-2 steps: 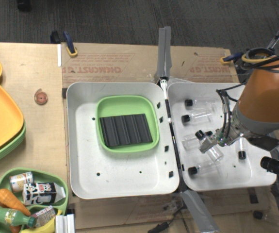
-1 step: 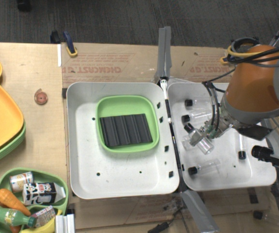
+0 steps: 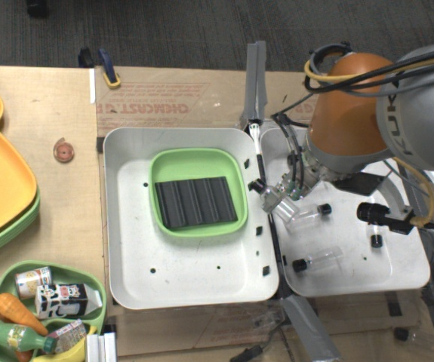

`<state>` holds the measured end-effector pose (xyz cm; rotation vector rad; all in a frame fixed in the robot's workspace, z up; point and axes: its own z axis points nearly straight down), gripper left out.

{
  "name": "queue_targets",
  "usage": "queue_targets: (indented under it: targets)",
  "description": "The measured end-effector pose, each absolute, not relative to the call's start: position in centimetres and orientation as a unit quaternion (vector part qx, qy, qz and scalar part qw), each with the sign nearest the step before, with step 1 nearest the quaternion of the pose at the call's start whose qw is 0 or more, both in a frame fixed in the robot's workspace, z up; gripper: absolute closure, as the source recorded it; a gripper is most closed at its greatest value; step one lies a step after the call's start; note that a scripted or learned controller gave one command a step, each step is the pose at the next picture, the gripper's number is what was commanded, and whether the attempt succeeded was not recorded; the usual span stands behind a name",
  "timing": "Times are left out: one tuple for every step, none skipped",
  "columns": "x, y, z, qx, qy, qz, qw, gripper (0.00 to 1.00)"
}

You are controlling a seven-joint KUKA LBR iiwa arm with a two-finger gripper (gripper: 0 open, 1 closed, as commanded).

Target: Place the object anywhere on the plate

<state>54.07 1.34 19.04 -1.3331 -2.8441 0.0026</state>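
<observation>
We hang our gripper (image 3: 286, 193) over a clear vial (image 3: 303, 213), grip unreadable, right of the green plate (image 3: 198, 164) beyond the bins' shared wall.

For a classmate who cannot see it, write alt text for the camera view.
A grey and orange robot arm reaches over the right white bin, its gripper near clear vials. The left white bin holds a green plate bearing a dark ridged block.

The light is bright and even. The white bins (image 3: 126, 277) shine a little. Shadows are soft. The picture looks slightly grainy.
</observation>
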Motion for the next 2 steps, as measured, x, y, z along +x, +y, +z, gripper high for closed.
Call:
queue_targets:
  targets:
    - [54.1, 1.3, 19.0, -0.424, -0.905, 0.0007, 0.0, 0.0]
    - [56.8, 8.1, 20.1, -0.45, -0.893, 0.0009, 0.0, 0.0]
